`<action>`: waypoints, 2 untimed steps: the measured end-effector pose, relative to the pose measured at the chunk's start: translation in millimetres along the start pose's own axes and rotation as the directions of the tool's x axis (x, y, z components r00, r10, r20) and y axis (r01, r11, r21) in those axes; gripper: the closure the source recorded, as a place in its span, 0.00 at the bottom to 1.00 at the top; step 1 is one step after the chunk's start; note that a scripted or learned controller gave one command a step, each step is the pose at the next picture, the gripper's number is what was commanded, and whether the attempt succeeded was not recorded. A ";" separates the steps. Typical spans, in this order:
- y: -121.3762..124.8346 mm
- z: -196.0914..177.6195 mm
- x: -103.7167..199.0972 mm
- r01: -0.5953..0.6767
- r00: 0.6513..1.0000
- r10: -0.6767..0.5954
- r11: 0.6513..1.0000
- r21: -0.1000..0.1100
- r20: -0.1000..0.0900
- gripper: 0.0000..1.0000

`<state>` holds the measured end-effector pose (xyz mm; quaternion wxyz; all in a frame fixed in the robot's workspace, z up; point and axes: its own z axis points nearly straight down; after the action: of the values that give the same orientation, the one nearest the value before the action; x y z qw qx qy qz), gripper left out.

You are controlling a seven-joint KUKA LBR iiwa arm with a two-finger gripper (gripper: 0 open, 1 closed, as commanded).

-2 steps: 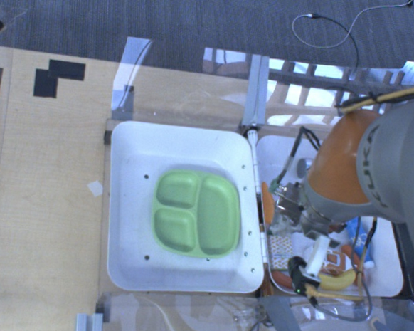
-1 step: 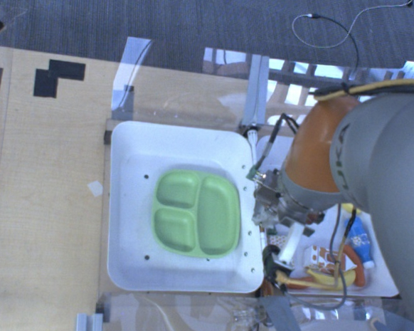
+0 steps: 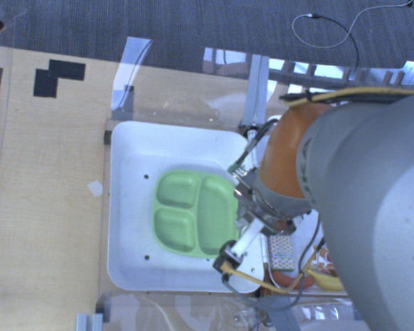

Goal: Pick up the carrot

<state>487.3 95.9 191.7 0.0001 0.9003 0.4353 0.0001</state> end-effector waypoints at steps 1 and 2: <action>43.0 -104.2 3.4 -0.394 0.919 0.394 0.919 -0.001 -0.001 1.00; 94.1 -112.3 -38.0 -0.408 0.913 0.408 0.913 -0.002 0.002 1.00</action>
<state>537.4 7.7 304.0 0.0010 0.9712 0.2381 -0.0006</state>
